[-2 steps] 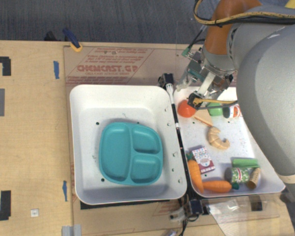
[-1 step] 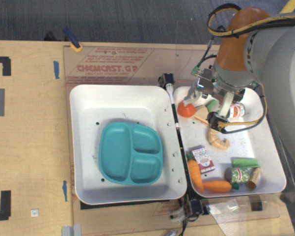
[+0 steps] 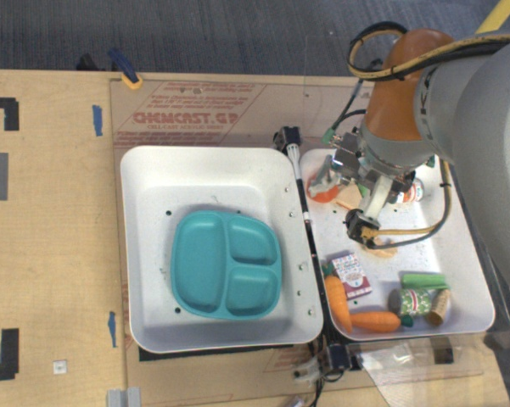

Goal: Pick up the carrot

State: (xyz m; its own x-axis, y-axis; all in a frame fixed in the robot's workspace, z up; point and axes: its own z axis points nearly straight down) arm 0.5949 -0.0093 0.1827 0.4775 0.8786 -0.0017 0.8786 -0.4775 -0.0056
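Two orange carrot-like pieces lie in the right bin's (image 3: 468,253) near left corner. One carrot (image 3: 337,302) lies along the left wall, and the other carrot (image 3: 375,320) lies crosswise along the front wall; they meet at their near ends. My gripper (image 3: 338,166) hangs over the far left part of this bin, well behind the carrots. It is just above a red-orange item (image 3: 322,193) and a beige piece (image 3: 350,198). The arm hides much of the bin's far end.
A small pink-and-white carton (image 3: 353,275) sits just behind the carrots. A green item (image 3: 423,280), a printed can (image 3: 416,301) and a brown piece (image 3: 442,305) crowd the near right corner. The left bin (image 3: 144,227) holds a teal divided plate (image 3: 226,263).
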